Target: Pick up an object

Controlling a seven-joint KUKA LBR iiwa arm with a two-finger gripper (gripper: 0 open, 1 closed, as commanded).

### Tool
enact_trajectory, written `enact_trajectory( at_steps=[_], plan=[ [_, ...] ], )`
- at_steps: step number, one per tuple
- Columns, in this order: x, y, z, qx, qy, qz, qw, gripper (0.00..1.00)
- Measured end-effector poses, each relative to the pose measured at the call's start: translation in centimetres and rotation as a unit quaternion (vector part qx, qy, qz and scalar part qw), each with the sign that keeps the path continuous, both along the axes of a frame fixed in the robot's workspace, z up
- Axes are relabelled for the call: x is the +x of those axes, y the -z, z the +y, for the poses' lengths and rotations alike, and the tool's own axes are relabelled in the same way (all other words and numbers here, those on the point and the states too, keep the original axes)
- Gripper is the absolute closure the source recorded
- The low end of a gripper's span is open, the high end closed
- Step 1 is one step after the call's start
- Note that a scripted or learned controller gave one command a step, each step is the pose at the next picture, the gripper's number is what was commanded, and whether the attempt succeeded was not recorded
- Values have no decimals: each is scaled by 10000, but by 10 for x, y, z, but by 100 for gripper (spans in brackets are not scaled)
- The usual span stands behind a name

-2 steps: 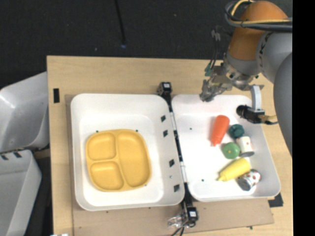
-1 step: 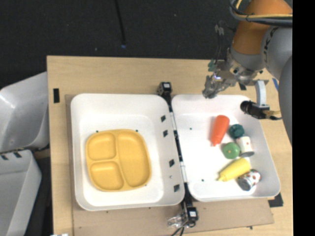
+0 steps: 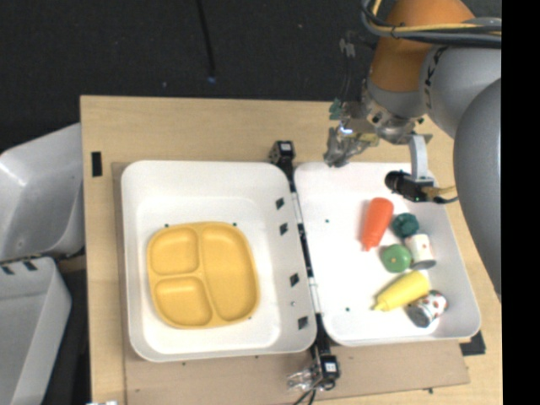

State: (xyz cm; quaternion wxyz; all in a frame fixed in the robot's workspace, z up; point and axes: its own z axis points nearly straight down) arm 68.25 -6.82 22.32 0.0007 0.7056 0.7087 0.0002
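Orange is glowing on the band above my wrist as my arm is reaching in from three o'clock, bending down toward the far rim of the right bin (image 3: 472, 310). My gripper (image 3: 340, 152) is hanging at that bin's eleven o'clock corner, just above the rim, and it is too small and blurred to read; I cannot tell how my jaws are standing or whether anything is between them. The objects are lying well apart from me toward four o'clock: an orange carrot (image 3: 376, 222), a dark green piece (image 3: 406, 224), a green ball (image 3: 396, 258), a yellow bottle (image 3: 403, 290). A yellow divided plate (image 3: 202, 272) is resting in the left bin (image 3: 135, 226)
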Motion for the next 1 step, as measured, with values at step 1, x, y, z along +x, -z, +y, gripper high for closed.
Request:
enact_trajectory(
  at_steps=[1],
  plan=[
    [4, 4, 53, 3, -6, 6, 10000, 100]
  ],
)
